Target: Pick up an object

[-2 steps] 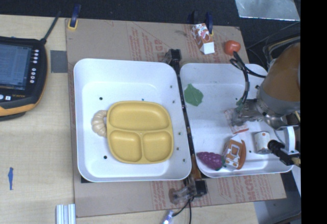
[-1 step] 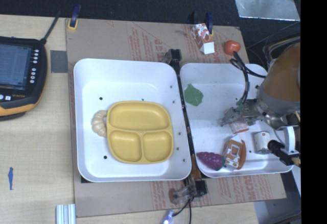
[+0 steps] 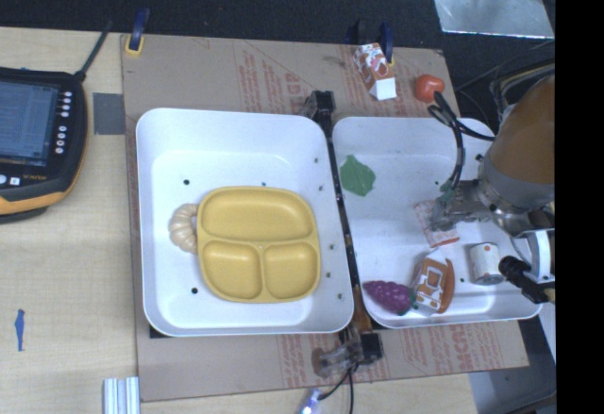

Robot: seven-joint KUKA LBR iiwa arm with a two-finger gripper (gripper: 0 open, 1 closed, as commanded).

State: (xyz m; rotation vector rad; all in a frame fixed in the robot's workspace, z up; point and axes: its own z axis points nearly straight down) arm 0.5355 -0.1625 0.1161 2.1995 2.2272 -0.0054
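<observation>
Step in hand reads as the approach before any grasp: the arm (image 3: 524, 143) comes in over the right bin's (image 3: 396, 134) right edge, gripper (image 3: 444, 211) low over the bin floor, right of centre. It looks down on or just beside a small clear wrapper with a red strip (image 3: 440, 235); whether it touches is not clear, and nothing is seen between its parts. Gripper state: cannot tell, too blurred and dark against the white floor.

Likely target, as a judgement: that wrapper, lying flat just below the gripper, too small to give a clear long axis. Other candidates in the right bin:
- orange-and-white snack packet (image 3: 433, 285) near the bottom edge, long axis running from bottom edge up toward the right edge, slightly tilted
- purple grape bunch (image 3: 388, 294) touching the packet's left side, long axis roughly along the bottom edge, narrow end toward the bottom-left corner
- small white cylinder with red mark (image 3: 484, 261) near the right edge, on its side
- green flat leaf-like piece (image 3: 358, 175) near the left wall, well apart from the gripper

Left bin (image 3: 165, 134) holds a yellow divided tray (image 3: 257, 242), long axis along the bin's bottom edge, with a beige ridged item (image 3: 182, 227) touching its left rim.

Next move calls for a straight descent centred on the wrapper, then closing and lifting; thin flat film may slip, so the grasp is doubtful
</observation>
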